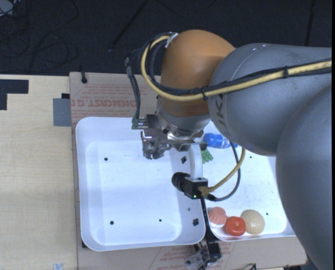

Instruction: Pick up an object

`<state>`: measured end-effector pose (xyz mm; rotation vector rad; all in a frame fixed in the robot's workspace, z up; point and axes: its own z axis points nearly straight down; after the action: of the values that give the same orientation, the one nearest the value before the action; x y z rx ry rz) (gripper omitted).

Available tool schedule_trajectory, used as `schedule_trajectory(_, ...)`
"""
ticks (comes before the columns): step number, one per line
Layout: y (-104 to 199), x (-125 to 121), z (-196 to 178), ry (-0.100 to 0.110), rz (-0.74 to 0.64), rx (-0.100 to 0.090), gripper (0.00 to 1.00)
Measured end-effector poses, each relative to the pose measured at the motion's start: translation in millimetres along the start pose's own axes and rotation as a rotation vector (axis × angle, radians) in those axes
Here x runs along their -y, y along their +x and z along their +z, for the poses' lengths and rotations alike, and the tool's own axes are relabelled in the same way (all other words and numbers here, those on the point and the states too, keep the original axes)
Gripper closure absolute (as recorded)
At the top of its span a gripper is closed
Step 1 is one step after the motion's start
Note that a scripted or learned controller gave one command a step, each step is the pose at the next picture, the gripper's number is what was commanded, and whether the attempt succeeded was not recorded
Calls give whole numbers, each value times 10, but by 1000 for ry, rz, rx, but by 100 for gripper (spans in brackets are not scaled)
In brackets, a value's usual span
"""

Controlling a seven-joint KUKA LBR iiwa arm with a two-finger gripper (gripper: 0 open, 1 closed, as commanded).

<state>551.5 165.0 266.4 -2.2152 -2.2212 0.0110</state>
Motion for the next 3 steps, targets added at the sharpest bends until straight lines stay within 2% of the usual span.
schedule_trajectory(1,-147,-456,-595,-13,3,-1,100)
schedule_trajectory(2,77,-799,-1502,-17,-1,-4,100)
schedule_trajectory(3,412,-275,-1970,-8,-3,-4,100)
